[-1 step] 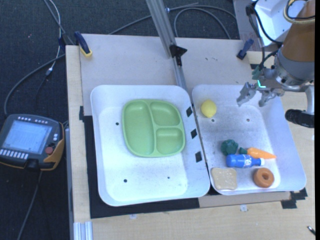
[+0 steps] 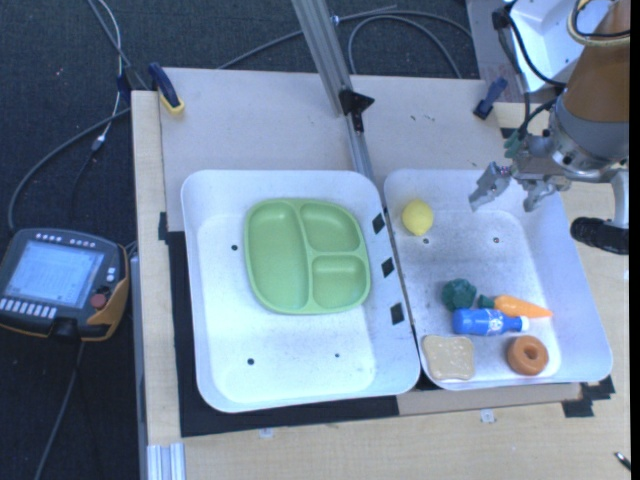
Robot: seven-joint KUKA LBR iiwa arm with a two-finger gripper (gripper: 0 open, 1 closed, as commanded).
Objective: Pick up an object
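Pincer (image 2: pixel 510 190) sits over the far edge of the right bin (image 2: pixel 560 268), fingers spread apart with nothing between them. Task doesn't name a target, so any item in that bin qualifies. Closest is the yellow lemon (image 2: pixel 418 216), to the pincer's left and slightly nearer the camera, alone by the bin's left wall; it's round, so no long axis to align to. Everything else is clustered at the near end, well apart from the pincer: green broccoli piece (image 2: pixel 460 292), orange carrot (image 2: pixel 524 308) and blue bottle (image 2: pixel 488 321) bunched together, both long axes running roughly left-right, carrot touching or just beside the bottle. Slice of bread (image 2: pixel 448 356) and brown donut (image 2: pixel 527 354) are nearest the near rim. Left bin (image 2: pixel 215 368) carries a green divided plate (image 2: pixel 307 255), off the direct path. My read: lemon is the shortest move, a leftward shift then down; main risk is it rolling off the fingers.
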